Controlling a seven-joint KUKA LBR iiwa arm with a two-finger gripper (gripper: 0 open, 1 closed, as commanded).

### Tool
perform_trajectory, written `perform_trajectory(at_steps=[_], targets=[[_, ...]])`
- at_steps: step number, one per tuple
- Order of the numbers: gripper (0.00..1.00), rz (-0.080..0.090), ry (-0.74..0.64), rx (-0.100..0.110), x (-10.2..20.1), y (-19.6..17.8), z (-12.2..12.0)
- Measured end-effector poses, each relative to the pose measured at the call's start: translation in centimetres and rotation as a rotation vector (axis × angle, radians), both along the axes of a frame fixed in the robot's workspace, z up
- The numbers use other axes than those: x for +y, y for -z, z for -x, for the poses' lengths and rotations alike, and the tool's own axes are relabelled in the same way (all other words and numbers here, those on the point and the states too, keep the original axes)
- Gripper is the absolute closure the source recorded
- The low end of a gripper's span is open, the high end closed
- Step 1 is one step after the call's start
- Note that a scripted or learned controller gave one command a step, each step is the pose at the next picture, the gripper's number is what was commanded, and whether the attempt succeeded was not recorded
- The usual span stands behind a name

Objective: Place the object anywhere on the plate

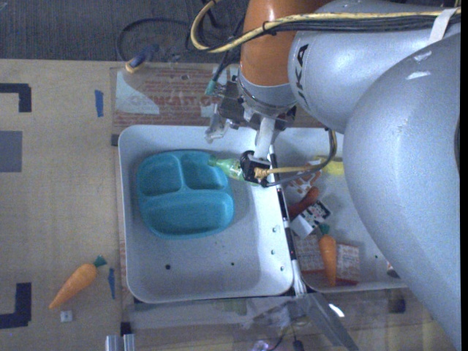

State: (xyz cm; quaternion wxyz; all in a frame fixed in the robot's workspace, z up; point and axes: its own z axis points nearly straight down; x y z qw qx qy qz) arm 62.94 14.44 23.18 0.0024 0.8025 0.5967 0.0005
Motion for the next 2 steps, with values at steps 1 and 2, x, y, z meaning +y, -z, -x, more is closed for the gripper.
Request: perform_trajectory(at_steps=[1, 2], targets=[[0.00, -0.004, 0.421, 0.002, 2.8, -4.0, -3.4], [1.00, -0.003, 0.414, 0.004, 3.2, -5.0, -3.4]])
